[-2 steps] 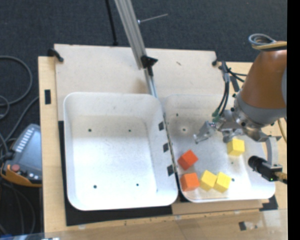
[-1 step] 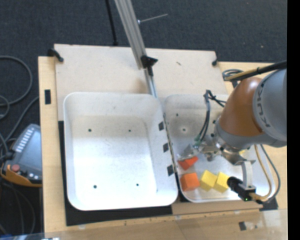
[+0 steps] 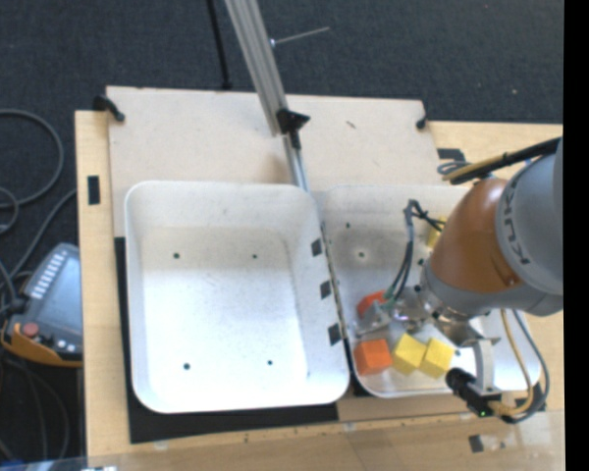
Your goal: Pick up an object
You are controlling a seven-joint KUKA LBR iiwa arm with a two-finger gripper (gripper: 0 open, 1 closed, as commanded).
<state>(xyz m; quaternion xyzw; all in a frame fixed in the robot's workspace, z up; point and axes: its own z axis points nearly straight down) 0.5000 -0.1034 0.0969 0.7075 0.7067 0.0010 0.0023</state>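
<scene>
Your arm point(image 3: 491, 248) leans over the right bin point(image 3: 358, 229) on the counter point(image 3: 206, 135). The pincer point(image 3: 385, 312) sits low by a red object point(image 3: 370, 303); you cannot tell its state. An orange block point(image 3: 375, 356) and two yellow blocks point(image 3: 422, 354) lie near the bin's front edge.

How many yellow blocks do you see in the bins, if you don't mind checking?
2. One yellow block and a second yellow block lie touching side by side near the front of the right white bin, beside an orange block. The arm may hide others.
</scene>
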